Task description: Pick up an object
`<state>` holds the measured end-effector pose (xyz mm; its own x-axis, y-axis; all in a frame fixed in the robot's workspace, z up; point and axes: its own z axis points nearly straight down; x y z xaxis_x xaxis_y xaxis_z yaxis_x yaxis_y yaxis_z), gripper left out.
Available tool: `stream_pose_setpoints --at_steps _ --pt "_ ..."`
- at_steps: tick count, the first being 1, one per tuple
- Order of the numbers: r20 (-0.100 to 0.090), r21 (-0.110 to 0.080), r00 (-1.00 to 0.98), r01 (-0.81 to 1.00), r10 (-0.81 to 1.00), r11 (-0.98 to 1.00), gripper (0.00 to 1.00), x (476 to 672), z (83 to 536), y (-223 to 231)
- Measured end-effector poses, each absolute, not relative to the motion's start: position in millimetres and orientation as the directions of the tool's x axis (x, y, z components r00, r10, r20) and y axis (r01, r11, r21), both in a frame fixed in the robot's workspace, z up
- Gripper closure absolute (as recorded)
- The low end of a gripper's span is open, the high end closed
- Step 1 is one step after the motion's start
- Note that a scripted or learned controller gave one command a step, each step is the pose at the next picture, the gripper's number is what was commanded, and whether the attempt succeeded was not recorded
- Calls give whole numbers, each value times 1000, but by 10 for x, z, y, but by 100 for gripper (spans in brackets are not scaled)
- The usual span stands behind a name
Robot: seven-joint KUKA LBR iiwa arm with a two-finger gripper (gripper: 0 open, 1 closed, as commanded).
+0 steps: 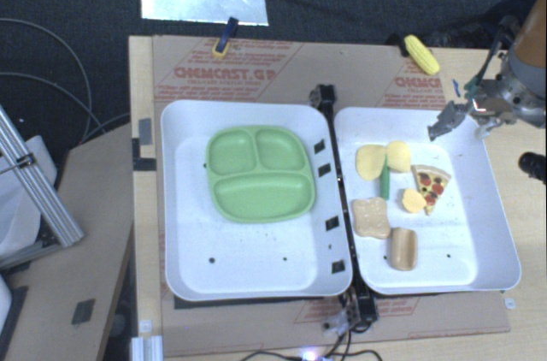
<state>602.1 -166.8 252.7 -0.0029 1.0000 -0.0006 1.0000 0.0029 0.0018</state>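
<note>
Board (224, 73) printed "CHEMCAST GP", tool (466, 118) above

"CHEMCAST GP" (mirrored) on bench sheet (224, 73)

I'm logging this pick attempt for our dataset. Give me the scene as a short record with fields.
left bin: holds a green divided plate
right bin: toy foods, among them a pizza slice, a bread slice, a hot dog bun
outside bins: yellow corn cob on the bench
gripper: above the right bin's far right corner, holding nothing

bench (145, 265), cardboard sheet (256, 68), two white bins (184, 180)
</note>
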Motion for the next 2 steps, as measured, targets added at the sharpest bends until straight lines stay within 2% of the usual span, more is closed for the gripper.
stream_pose_setpoints --at_steps 1,2 --pt "3 2 -12 1000 1000 12 0 6475 2131 -969" --pt "0 -9 5 1000 1000 -5 0 6022 978 -1611"
